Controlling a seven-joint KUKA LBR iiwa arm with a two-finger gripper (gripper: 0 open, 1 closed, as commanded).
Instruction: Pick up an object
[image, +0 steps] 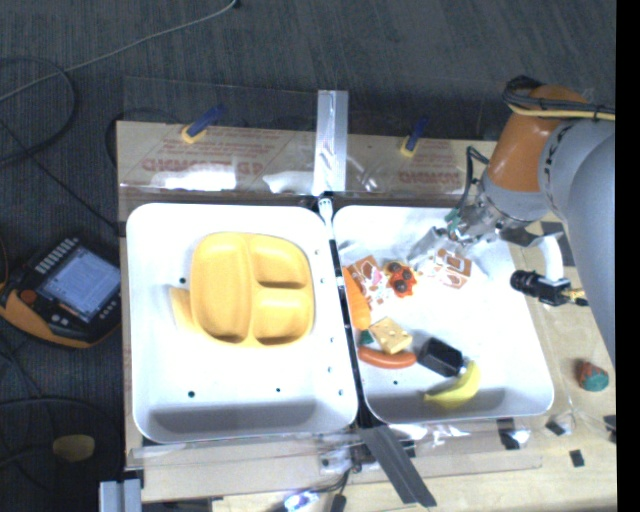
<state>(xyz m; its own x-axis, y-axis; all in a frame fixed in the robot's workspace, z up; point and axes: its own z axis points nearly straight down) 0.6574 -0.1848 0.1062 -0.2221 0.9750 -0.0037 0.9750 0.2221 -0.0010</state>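
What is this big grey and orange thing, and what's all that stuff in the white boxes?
That is a robot arm. A camera above the bench looks down on it at a slant. At the arm's tip is a gripper, like two fingers for grabbing. It hangs over the right bin; I can't tell whether it holds anything. That bin has toys in it: a banana, a black block, a piece of toast and some small cards. The left bin holds a yellow tray with compartments. The robot is meant to pick one thing up.
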